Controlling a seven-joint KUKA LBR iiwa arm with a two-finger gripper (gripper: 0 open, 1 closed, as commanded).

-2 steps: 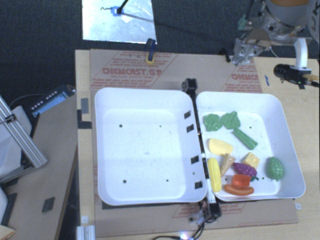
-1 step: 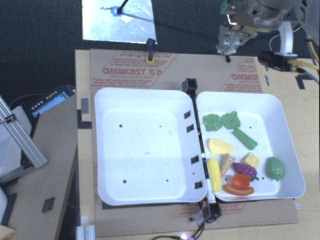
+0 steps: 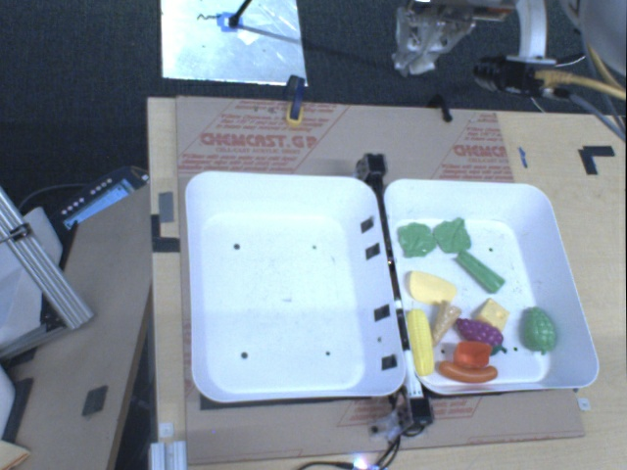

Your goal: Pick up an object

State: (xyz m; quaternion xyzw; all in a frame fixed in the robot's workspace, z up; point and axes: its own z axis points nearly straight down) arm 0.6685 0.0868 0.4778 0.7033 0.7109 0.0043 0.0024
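Eight or so toy foods sit in the right bin [image 3: 566, 262], well below the gripper [image 3: 419, 59], which hangs beyond the bin's far rim; can't tell its state.

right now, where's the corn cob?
The corn lies in the right bin, against its left wall near the front edge. The yellow slice sits just behind it, and the red piece lies by its front end.

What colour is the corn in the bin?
The corn is yellow, seen in the camera view, lying along the right bin's left wall.
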